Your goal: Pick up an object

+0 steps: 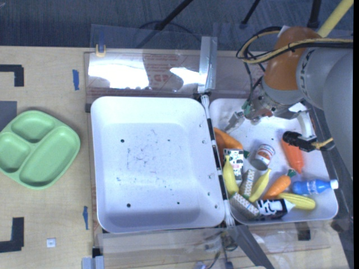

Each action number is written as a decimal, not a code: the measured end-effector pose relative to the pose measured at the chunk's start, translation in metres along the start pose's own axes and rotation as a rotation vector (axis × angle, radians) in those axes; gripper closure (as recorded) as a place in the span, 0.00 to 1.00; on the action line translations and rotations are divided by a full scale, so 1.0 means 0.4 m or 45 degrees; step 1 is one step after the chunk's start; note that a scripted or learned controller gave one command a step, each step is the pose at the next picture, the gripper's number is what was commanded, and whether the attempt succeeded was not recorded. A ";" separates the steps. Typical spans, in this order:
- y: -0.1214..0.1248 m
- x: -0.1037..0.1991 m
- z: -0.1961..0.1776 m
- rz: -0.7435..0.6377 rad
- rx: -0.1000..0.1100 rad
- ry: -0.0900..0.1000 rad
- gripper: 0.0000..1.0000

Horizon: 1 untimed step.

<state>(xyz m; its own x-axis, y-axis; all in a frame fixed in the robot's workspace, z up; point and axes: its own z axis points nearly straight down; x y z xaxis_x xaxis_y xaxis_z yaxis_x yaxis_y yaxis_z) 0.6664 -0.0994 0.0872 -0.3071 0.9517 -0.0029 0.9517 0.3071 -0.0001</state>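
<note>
Seemingly two bananas (229, 178) and two carrots (277, 186) lie below the hand (251, 115).

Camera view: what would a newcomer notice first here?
The right bin holds a bright jumble: carrots, bananas, a can and a bottle. The gripper hovers over that bin's far end. Off to the left, a green divided plate rests on the bench.

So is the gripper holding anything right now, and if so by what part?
Nothing. The gripper hangs open above the right bin's far end, with nothing between its fingers; the objects lie lower in the bin.
</note>
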 end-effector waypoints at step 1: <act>-0.159 0.080 -0.243 -0.435 -0.002 0.005 0.00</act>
<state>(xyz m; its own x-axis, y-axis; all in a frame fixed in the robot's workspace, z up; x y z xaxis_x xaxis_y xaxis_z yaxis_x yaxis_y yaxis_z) 0.5959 -0.0880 0.1845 -0.6079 0.7940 0.0010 0.7940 0.6079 0.0009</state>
